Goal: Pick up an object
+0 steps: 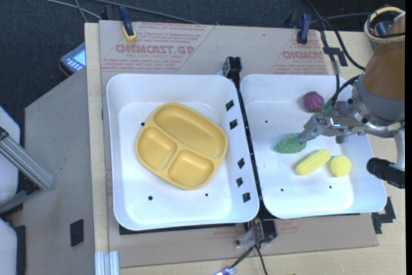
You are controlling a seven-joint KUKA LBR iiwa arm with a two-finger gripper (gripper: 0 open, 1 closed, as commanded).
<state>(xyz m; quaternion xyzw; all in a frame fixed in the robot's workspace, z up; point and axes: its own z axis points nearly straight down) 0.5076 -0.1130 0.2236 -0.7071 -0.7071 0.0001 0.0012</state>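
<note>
The right bin (277, 199) holds a green leafy toy (288, 145), a yellow corn-like piece (312, 161), a round yellow piece (340, 166) and a purple piece (313, 100) farther back. My gripper (317, 129) hangs over the right bin, just right of and above the green toy, between the purple piece and the yellow ones. Its fingers point left toward the green toy. Nothing shows between them. In the left bin (122, 158) lies a yellow divided plate (181, 145).
A black divider with clips (241, 138) runs between the two bins. The arm's orange band (389, 67) and grey wrist cover the right bin's far right side. Blue clamps (127, 24) hold the board at the back. Cables cross the dark floor behind.
</note>
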